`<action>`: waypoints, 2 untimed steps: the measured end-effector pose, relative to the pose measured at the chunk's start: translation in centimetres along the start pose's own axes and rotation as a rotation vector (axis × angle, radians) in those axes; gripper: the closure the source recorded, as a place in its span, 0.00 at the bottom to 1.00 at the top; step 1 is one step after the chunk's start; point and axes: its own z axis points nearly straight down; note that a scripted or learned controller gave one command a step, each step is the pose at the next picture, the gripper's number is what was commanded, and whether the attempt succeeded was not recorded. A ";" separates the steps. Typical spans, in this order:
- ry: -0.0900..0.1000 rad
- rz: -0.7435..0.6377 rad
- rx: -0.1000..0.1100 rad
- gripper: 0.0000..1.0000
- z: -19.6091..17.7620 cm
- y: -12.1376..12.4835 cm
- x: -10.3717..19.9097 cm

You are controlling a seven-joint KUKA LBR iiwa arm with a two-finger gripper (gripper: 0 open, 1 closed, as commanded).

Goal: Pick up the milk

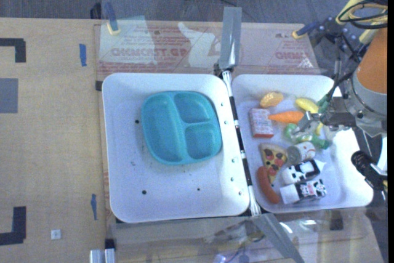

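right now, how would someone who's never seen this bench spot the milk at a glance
Look in the right bin, the one crowded with toy food beside the bin holding the blue tray. Near its front edge lies the milk, a white carton with black cow patches. The pizza slice and hot dog to its left are warm-coloured.

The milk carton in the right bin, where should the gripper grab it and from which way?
Probably from straight above, closing across the narrow width of the milk. It looks to be lying on its side near the bin's front, long axis running left-right, so its long flat sides face the fingers. A second cow-patterned carton lies just in front and a pizza slice to its left, so the middle gives most room.
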 end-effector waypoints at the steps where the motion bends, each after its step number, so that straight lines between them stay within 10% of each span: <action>1: -0.001 -0.165 -0.002 0.00 10.4 -1.5 -2.6; 2: -0.002 -0.192 -0.004 0.00 14.5 -1.5 -4.1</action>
